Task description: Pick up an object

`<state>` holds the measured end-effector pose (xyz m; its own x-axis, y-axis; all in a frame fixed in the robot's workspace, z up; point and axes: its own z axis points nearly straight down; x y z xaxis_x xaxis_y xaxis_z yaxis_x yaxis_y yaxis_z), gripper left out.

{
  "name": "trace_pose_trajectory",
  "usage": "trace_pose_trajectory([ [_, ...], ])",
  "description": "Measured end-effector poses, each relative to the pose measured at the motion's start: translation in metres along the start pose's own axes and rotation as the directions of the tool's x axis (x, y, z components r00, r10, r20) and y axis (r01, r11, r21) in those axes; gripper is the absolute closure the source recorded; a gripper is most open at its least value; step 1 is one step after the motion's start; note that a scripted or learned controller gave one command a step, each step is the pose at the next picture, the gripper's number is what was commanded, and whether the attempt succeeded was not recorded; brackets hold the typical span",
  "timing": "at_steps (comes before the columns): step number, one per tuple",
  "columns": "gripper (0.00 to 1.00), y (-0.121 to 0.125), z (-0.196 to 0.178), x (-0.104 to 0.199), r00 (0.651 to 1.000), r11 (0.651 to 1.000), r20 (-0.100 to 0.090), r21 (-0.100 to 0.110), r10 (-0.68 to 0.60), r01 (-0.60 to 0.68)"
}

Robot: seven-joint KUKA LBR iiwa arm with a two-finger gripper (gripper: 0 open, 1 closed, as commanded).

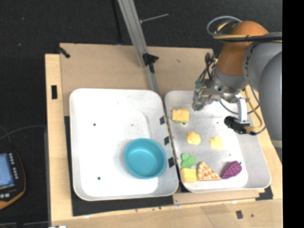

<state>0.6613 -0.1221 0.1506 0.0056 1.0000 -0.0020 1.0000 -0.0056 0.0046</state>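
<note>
My gripper [198, 103] hangs over the far end of the right bin [251, 151], just right of a yellow cheese-like block [180, 116]. Nothing shows between its fingers. Two small yellow pieces [193, 137] [216, 142] lie mid-bin. At the near end sit a green piece [188, 161], a yellow block [189, 175], a pizza slice [207, 172] and a purple grape bunch [231, 169]. A blue bowl [145, 157] rests in the left bin [95, 118].
A grey metal pole [135, 32] slants from the top down to the gap between the bins. Cables and a black fitting [237, 123] hang off the wrist over the right bin's far right. A handheld controller [9, 175] lies at the left edge.
</note>
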Motion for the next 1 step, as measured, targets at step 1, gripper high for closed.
trace_pose_trajectory([
  [1, 1.00, 0.0004, -0.0642, 0.0035, 1.000, 1.000, -0.001, -0.004, -0.008, 0.008],
])
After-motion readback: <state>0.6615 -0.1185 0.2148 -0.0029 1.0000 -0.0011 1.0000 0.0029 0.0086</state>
